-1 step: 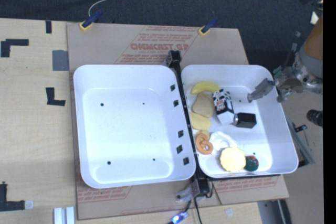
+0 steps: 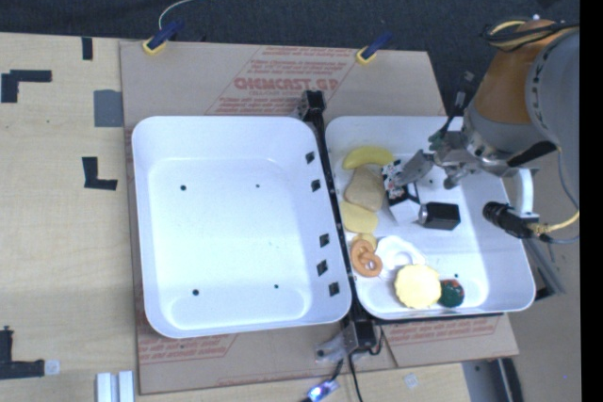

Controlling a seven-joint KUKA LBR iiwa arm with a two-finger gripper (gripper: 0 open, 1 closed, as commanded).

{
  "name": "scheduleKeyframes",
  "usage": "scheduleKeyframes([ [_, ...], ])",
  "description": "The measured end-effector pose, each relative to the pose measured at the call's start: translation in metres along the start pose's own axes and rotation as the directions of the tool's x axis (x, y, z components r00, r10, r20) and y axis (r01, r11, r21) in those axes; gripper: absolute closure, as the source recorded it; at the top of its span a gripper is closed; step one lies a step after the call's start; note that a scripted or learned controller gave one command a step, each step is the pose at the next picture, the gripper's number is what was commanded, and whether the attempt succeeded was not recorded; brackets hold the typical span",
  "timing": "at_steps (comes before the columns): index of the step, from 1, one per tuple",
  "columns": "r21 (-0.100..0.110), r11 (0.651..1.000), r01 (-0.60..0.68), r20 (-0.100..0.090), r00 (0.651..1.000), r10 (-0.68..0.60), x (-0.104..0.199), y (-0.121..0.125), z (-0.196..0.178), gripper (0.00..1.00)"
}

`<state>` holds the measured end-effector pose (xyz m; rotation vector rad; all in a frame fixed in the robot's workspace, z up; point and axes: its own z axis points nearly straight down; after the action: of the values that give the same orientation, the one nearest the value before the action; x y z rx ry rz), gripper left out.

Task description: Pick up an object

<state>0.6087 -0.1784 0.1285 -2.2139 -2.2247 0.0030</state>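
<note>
The right bin (image 2: 499, 292) holds several small items: a yellow banana (image 2: 366, 157), a tan piece (image 2: 365, 190) with a yellow block (image 2: 358, 217) below it, an orange ring (image 2: 366, 259), a round yellow piece (image 2: 416, 286), a small green ball (image 2: 451, 294) and a black block (image 2: 440, 215). My gripper (image 2: 399, 181) hangs low over the upper middle of this bin, just right of the tan piece and left of the black block. Its tips are dark and small against the bin floor. I see nothing clearly held between them.
The left bin (image 2: 151, 231) stands beside the right one, with black clips (image 2: 325, 240) along the shared wall. Both bins rest on a cardboard sheet (image 2: 283, 80) with blue-yellow clamps (image 2: 374, 47) at its far edge. The arm (image 2: 513, 99) enters from the right.
</note>
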Motion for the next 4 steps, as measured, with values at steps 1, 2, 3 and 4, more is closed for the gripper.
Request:
scheduleKeyframes([
  [1,0.012,1.000,0.004,-0.002,1.000,-0.004,-0.016,0.059,0.046,0.00],
  [2,0.011,1.000,0.001,0.011,1.000,-0.001,0.060,0.057,0.044,0.00],
  [3,-0.001,1.000,-0.011,0.004,1.000,0.011,-0.019,0.021,0.035,0.00],
  [4,0.002,1.000,0.004,0.006,1.000,-0.004,0.058,0.049,0.044,0.00],
])
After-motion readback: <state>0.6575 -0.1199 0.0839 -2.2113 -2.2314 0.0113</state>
